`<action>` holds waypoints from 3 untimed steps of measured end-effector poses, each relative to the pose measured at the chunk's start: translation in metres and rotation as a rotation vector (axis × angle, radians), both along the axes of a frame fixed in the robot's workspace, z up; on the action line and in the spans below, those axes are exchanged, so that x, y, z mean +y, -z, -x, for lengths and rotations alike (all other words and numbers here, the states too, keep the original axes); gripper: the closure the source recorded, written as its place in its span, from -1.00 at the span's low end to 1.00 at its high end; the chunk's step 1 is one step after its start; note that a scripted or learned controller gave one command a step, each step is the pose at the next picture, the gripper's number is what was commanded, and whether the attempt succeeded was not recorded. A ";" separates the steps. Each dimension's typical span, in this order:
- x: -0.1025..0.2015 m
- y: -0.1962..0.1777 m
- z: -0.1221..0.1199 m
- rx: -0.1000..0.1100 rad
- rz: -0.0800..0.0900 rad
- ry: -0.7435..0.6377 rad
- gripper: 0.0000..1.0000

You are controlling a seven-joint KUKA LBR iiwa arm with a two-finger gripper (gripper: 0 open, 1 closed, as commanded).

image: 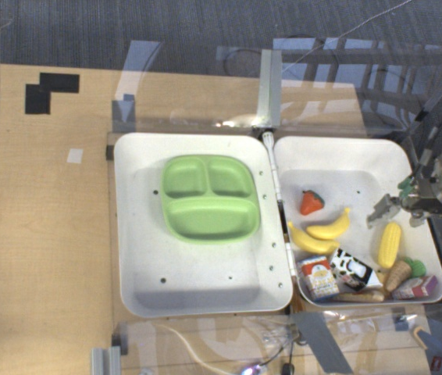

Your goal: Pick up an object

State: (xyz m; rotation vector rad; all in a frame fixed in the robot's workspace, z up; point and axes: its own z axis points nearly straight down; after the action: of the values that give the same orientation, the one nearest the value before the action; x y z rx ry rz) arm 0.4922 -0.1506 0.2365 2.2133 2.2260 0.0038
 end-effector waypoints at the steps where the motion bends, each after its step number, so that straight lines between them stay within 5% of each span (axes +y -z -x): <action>1: 0.045 0.145 -0.017 -0.017 0.002 0.104 -1.00; 2: 0.058 0.145 -0.073 -0.015 0.001 0.087 -1.00; 3: 0.056 0.144 -0.023 -0.018 0.002 0.028 -1.00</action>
State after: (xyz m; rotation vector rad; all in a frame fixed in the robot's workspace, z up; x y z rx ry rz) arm 0.5156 -0.0942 0.0920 2.2339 2.1857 0.0212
